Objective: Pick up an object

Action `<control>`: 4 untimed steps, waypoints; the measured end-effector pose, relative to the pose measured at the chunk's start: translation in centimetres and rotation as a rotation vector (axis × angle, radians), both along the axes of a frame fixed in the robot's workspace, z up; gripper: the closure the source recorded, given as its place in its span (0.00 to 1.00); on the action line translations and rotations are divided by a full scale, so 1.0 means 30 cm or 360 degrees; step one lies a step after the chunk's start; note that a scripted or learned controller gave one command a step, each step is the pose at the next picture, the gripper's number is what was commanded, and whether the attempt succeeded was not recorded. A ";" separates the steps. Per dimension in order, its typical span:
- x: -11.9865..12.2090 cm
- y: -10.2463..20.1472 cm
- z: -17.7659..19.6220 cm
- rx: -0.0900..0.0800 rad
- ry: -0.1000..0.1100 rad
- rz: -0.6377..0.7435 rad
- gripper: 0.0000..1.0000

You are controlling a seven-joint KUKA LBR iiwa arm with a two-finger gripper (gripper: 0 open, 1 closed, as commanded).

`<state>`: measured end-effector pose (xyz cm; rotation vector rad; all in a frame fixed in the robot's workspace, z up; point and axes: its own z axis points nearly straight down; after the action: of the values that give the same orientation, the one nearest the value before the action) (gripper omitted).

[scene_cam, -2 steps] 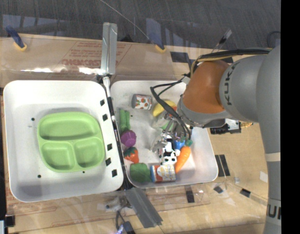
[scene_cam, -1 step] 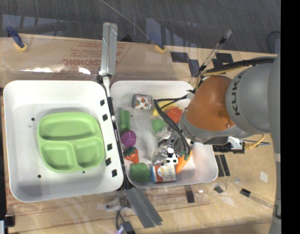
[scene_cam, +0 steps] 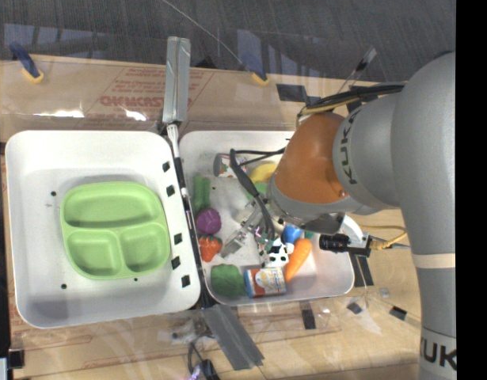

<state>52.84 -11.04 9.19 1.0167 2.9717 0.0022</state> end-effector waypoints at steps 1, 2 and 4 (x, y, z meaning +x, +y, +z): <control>0.105 -0.196 0.144 -0.0004 -0.0001 -0.0354 0.00; 0.019 -0.231 0.001 -0.0001 0.0003 -0.0563 0.00; -0.166 -0.111 0.036 -0.0001 -0.0005 -0.0628 1.00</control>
<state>47.87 -14.35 10.26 1.5776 2.7119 0.0023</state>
